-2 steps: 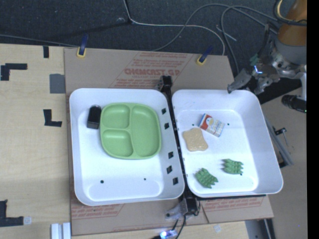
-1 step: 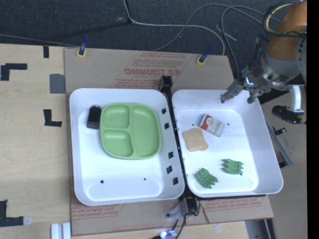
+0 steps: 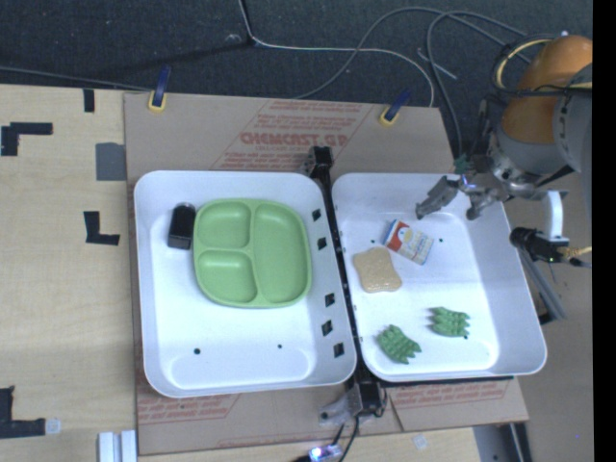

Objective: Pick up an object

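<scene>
Carton (image 3: 409, 241) mid right bin (image 3: 500, 287) — end effector (image 3: 452, 198) above, fingers spread, nothing between — open floor around.

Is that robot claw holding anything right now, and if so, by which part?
Nothing is held. The gripper hangs open above the right bin, with no object between its fingers.

The gripper (image 3: 454, 198) hangs over the upper right corner of the right bin (image 3: 510, 354), fingers spread with nothing between them. Just below and left of it lies a small carton (image 3: 409, 241), then a tan sponge-like piece (image 3: 376, 270). Farther below sit 2 green toys (image 3: 449, 321) (image 3: 397, 344). Far left, in the left bin (image 3: 164, 354): a green divided plate (image 3: 253, 253) and a black block (image 3: 181, 226).
</scene>
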`<state>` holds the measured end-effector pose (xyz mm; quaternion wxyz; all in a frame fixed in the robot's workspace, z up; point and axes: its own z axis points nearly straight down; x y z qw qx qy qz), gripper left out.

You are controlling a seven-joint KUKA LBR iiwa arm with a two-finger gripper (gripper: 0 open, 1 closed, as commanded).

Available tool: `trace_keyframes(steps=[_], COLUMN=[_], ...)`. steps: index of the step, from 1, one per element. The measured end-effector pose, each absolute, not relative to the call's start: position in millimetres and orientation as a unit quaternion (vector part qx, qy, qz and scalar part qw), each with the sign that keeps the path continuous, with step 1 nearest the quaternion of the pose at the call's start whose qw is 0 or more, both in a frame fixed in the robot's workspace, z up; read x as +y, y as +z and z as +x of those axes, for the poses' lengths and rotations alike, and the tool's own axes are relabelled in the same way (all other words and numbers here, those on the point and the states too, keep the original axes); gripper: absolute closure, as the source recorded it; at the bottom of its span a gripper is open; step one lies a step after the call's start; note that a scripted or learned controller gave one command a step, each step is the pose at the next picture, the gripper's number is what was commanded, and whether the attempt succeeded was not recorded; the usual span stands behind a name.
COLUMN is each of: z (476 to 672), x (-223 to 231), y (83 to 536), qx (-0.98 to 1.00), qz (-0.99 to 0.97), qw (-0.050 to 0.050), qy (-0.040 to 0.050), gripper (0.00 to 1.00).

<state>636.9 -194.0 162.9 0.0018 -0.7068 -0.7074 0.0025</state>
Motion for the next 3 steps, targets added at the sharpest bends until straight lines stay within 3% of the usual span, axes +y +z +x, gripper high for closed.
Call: trace_keyframes(steps=[1,2,3], z=[642.1,643.2,636.5], x=[-199,-199,-197], y=[115,128,174], qx=[-0.708,-0.708,-0.707], qz=[-0.707,-0.706,-0.707], qw=[0.001,0.000,-0.001], qy=[0.0024,0.0012,-0.0007], gripper=[0.00,1.00,1.00])
